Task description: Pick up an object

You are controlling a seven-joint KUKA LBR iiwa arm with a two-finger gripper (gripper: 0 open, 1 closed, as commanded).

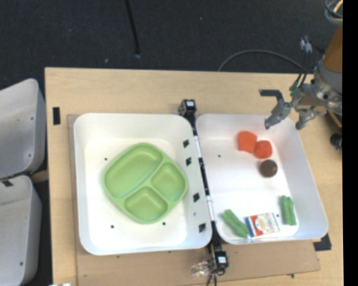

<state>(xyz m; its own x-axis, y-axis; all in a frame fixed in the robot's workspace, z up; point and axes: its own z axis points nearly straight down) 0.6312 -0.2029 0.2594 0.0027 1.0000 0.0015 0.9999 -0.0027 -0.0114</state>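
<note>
Gripper (289, 118) fingers spread, nothing between

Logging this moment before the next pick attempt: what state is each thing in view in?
gripper: open, nothing between its fingers, over the right bin's far edge.
green divided plate: flat in the left bin, compartments bare.
two orange pieces: touching, in the right bin.
brown ball: loose beside them.
two green pieces: lying flat.
small packet: flat between them.

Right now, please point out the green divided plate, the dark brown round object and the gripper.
Green divided plate (144, 182), camera view, centre where its dividers meet.
Dark brown round object (268, 168), camera view, its top.
Gripper (288, 120), camera view, midway between its fingertips.
</note>
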